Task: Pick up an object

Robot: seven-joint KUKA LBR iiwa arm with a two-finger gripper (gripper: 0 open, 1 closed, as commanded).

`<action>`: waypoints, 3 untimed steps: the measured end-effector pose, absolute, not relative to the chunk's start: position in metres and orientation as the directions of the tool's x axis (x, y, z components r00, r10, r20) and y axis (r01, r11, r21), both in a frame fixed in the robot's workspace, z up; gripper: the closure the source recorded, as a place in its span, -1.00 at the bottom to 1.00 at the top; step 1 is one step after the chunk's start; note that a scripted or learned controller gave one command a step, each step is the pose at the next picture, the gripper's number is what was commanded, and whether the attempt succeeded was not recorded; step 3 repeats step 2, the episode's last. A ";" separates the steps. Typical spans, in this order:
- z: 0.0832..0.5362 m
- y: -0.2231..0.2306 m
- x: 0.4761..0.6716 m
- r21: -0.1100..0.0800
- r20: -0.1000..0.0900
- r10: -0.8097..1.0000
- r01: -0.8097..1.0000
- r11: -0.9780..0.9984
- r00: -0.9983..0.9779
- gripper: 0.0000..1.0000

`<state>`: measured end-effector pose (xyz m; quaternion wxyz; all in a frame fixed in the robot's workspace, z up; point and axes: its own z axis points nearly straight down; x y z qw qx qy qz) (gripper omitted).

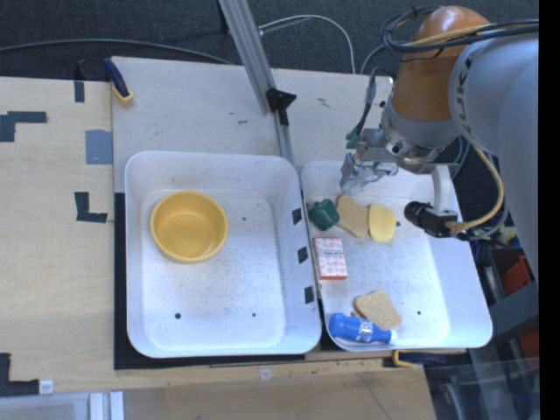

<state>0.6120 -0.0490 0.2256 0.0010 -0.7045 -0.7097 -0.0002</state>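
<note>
Gripper (357, 178) above right bin (437, 322)
Jaw state cannot be determined; centre over tan slice (352, 217) before descending.

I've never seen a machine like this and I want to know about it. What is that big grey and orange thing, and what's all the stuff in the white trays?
That big grey thing with the orange band is a robot arm. A camera fixed above the bench looks down on it at a slant. At the arm's end is its claw, low over the right shallow white bin, near its back edge. I cannot tell if the claw is open or shut, and I see nothing held in it.

In that bin lie a small dark green block, a tan bread-shaped piece, a yellow oval piece, a small red-and-white box, another tan bread-shaped slice and a blue bottle. The left shallow white bin holds a round yellow bowl.
</note>
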 end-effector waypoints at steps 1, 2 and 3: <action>0.232 0.002 0.610 -0.002 0.002 1.000 1.000 0.007 -0.007 1.00; 0.236 0.065 0.618 -0.001 0.002 1.000 1.000 0.008 -0.008 1.00; 0.236 0.065 0.618 -0.001 0.002 1.000 1.000 0.008 -0.008 1.00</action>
